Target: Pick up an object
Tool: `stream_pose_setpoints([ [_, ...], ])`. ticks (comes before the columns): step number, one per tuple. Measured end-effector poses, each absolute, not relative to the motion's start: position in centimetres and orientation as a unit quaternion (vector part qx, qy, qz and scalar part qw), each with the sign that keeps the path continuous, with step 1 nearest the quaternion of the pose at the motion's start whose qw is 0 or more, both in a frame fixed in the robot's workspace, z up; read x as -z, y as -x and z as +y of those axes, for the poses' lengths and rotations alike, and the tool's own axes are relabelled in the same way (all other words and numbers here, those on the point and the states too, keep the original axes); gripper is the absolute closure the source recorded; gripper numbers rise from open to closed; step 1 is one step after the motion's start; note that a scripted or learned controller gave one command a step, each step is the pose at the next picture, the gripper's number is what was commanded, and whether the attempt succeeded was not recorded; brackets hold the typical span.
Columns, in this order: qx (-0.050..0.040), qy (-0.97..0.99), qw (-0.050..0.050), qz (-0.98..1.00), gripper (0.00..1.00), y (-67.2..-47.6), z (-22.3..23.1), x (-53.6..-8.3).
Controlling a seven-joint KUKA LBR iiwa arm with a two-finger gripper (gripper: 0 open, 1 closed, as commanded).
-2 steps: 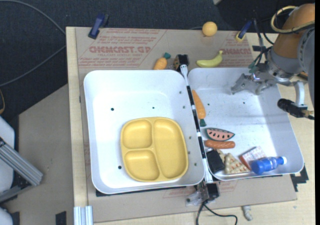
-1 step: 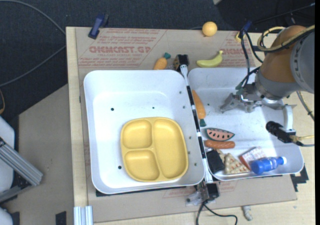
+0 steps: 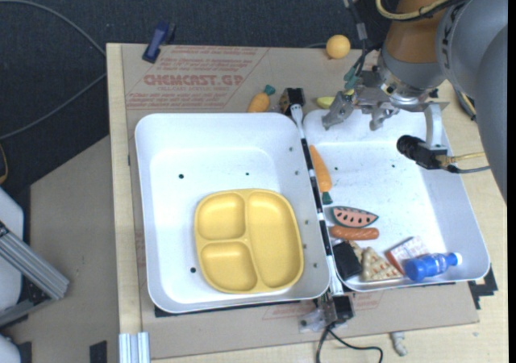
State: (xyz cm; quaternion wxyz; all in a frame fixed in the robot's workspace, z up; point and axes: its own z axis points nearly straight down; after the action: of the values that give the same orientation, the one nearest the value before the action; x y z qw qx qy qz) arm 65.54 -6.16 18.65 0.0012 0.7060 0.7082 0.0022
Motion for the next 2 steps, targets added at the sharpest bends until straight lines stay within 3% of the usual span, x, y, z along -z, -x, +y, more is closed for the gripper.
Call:
stream_pose_setpoints([
  [2,0.0006,-0.707,-0.001,0.707,0.00,-58.5,-2.4,-18.4],
])
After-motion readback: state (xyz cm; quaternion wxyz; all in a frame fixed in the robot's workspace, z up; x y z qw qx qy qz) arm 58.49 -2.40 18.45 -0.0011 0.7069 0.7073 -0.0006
